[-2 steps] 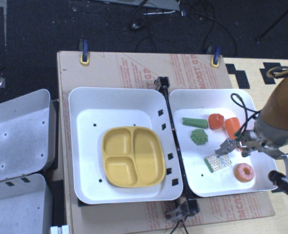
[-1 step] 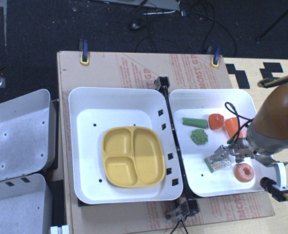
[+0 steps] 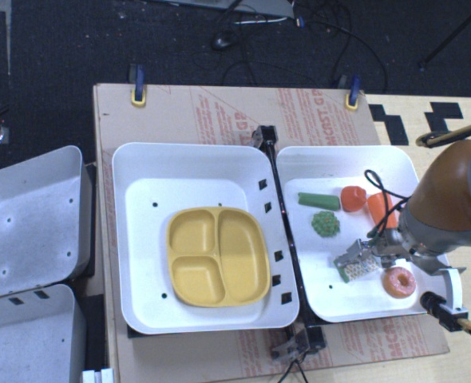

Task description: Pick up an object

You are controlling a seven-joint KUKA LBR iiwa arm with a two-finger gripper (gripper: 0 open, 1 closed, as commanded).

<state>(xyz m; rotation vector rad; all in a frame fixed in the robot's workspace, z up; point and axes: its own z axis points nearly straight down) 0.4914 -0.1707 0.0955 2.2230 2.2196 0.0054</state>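
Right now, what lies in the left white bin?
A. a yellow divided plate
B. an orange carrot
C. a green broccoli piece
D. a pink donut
A: the yellow divided plate lies alone in the left bin, while the broccoli, donut and carrot all lie in the right bin.

floor (image 3: pixel 44 54) — dark, speckled | cables (image 3: pixel 355 34) strewn | bench board (image 3: pixel 188 114) — brown, clamped
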